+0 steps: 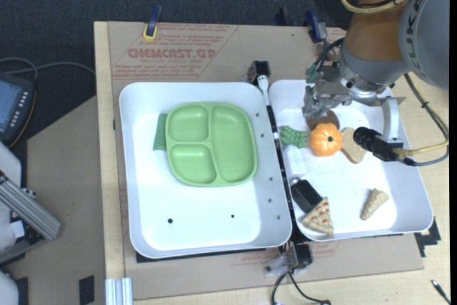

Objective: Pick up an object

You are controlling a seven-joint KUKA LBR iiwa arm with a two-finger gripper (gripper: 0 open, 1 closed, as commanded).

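The right bin holds several things. An orange round fruit lies near its left wall, with a green leafy piece on its left and a tan slice on its right. Nearer the front lie a small black block, a pizza slice and a tan cone-shaped piece. My gripper hangs low at the back of this bin, just behind the orange fruit and close above it. Nothing is seen held in it.
The left bin carries a green divided plate in its back half. A black clip sits at the divider between the bins. The arm's grey and orange body covers the back right corner.
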